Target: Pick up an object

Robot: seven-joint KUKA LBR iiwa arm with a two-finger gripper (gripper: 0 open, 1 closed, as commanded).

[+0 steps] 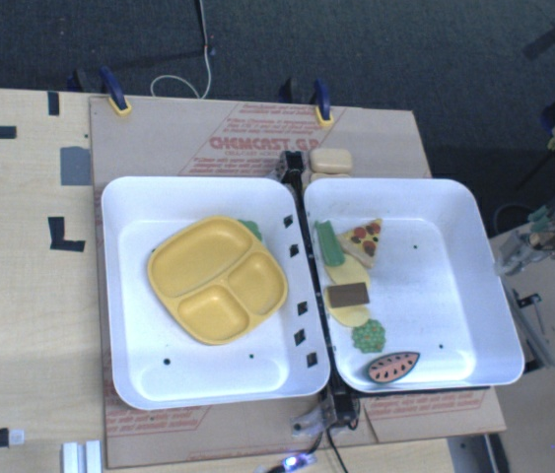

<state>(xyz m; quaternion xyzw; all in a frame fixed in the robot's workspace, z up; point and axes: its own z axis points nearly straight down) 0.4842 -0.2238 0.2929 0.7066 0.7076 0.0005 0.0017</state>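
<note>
Gripper state first: honestly can't tell if mine is released or clenched on anything right now, so I'm calling the pick not started. Best target imo is the watermelon slice (pixel 392 367) near the front edge of the right bin (pixel 454 264), since it sits apart from the rest. I'd come straight down and close across its narrow width, staying off the wall. Count: two bins, one yellow divided plate (pixel 218 279) in the left bin (pixel 124 264) with one green bit (pixel 250 230) peeking out behind it. On the right: one green stick (pixel 330 243), one pizza slice (pixel 364 239), one brown block (pixel 347 295) lying on one yellow piece (pixel 351 315), one broccoli (pixel 369 337), one watermelon.
</note>
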